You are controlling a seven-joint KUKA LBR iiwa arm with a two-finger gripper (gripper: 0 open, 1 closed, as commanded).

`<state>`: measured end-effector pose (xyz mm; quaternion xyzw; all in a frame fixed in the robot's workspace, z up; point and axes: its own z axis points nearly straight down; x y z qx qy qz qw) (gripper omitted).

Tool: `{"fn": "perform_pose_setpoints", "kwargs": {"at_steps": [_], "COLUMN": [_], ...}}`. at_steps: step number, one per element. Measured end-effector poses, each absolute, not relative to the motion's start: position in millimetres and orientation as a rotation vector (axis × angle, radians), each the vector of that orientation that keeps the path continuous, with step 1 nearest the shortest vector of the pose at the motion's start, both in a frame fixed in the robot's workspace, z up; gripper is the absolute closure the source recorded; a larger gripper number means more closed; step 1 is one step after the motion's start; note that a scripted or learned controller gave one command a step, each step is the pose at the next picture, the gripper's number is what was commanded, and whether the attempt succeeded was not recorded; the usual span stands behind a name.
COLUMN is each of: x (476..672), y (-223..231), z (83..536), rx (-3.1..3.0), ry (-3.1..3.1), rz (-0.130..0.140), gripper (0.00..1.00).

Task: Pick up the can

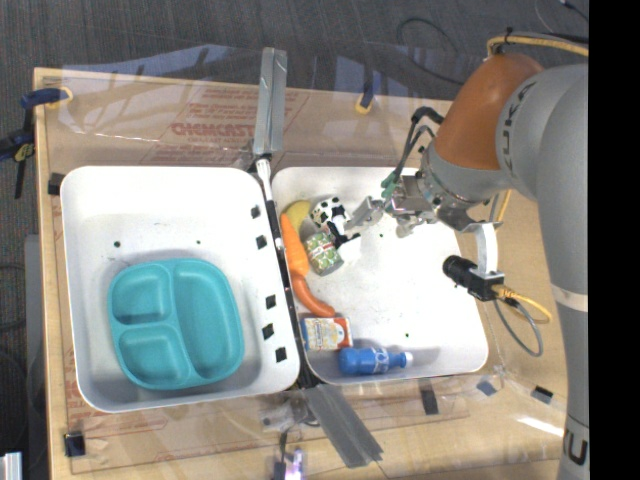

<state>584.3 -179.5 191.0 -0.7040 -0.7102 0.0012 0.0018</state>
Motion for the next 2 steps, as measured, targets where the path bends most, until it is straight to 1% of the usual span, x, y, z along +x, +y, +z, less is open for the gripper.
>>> {"fn": "perform_pose_setpoints", "kwargs": {"at_steps": [1,2], "x": [575.4,575.7], "y": [-141.5,-140.0], "z": [111.2,120.3], "rx": [-2.255,-2.247], "ry": [-2.194,-2.197], "rz": [0.001,0.002], "gripper": [0.00,1.00]}}
